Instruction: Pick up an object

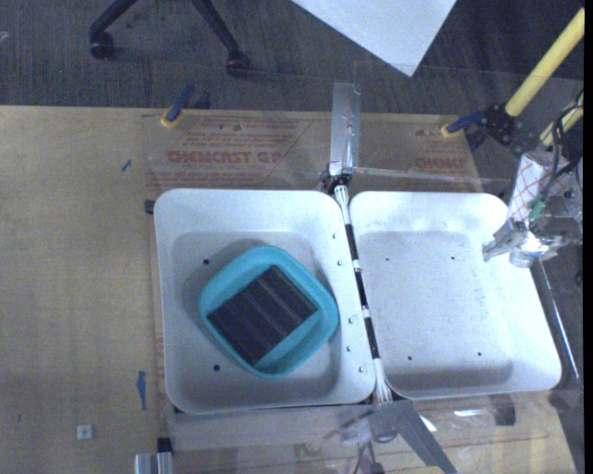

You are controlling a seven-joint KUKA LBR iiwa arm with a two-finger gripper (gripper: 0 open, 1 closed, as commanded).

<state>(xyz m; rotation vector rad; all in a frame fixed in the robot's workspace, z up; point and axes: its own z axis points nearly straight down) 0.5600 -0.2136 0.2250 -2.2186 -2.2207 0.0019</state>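
**Blue dish sitting in the left bin, gripper at the far right**

A blue dish (269,310) with a dark ribbed insert is lying in the left bin (185,222). The gripper (519,243) is hovering at the right bin's (445,315) right rim, well apart from the dish; its finger state cannot be told.

a tan wooden bench (74,278) takes up most of the view, with small blue marks on its surface. behind it lies dark grey carpet (278,46). the black wheeled base of an office chair (167,32) stands on the carpet at upper left. a white sheet (380,26) lies tilted at top centre. a yellow bar (548,60) slants in at upper right.
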